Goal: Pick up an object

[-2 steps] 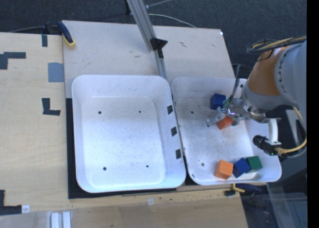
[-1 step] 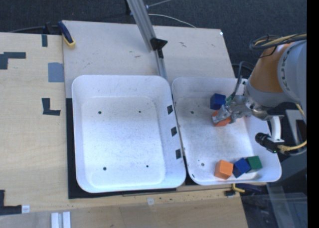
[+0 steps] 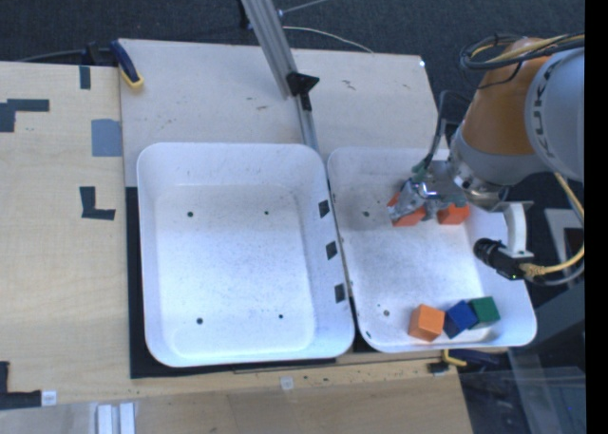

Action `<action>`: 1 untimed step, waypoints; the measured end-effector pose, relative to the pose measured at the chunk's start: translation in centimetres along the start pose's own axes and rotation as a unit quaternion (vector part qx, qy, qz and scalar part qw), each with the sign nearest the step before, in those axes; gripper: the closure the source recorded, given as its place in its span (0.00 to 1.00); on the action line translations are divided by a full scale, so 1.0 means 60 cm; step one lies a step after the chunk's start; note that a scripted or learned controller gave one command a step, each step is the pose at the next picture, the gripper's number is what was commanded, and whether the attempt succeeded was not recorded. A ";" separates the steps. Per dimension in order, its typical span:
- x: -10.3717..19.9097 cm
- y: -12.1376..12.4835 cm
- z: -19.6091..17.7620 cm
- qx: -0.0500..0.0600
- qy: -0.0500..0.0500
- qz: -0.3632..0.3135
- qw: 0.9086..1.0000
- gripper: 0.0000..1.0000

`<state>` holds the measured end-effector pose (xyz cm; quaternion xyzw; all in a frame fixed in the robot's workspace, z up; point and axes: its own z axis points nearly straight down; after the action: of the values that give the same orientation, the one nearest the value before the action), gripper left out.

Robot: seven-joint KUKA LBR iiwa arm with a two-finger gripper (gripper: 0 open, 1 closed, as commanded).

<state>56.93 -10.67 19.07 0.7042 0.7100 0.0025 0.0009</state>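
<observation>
My gripper (image 3: 418, 197) hangs low over the upper right part of the right bin (image 3: 380, 261), under the grey and orange wrist. Two orange blocks lie right by it: one (image 3: 408, 217) just below and left of the gripper, touching or nearly touching it, and another (image 3: 454, 215) to its right, partly under the wrist. Whether either block is held is hidden by the gripper body. At the bin's front right corner an orange cube (image 3: 427, 322), a blue cube (image 3: 462, 317) and a green cube (image 3: 485, 309) sit in a row.
The left bin (image 3: 152, 233) stands beside the right one, their rims meeting at mid-bench. A slanted metal rail (image 3: 271, 33) comes down from the top to the bins' back edge. A blue and yellow clamp (image 3: 126, 64) lies at the back left. A black cable (image 3: 503, 261) hangs off the arm.
</observation>
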 end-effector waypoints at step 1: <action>0.112 -0.015 -0.072 0.002 0.000 -0.001 1.000 1.00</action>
<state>55.93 -3.96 23.40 0.7038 0.7104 0.0016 -0.0003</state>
